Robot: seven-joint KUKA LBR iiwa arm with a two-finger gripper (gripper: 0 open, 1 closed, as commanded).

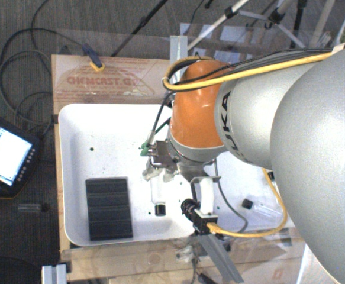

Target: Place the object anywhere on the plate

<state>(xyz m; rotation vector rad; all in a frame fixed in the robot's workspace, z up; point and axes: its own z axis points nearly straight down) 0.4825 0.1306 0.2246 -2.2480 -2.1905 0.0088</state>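
Note:
A dark, ribbed rectangular plate [108, 209] lies flat in the front left corner of the left white bin [77, 129]. A small black block [159, 209] rests on the bin floor to the right of the plate, a short gap away from it. My gripper [158, 182] hangs over the bin's right half, directly behind and just above the small block. The big grey and orange wrist covers most of the gripper from above. I see nothing held in it.
The arm's body hides most of the right bin [255, 188], where a small dark piece [247, 204] lies on the floor. Yellow and black cables loop below the wrist near the front rim. A tablet [5, 157] sits left of the bench.

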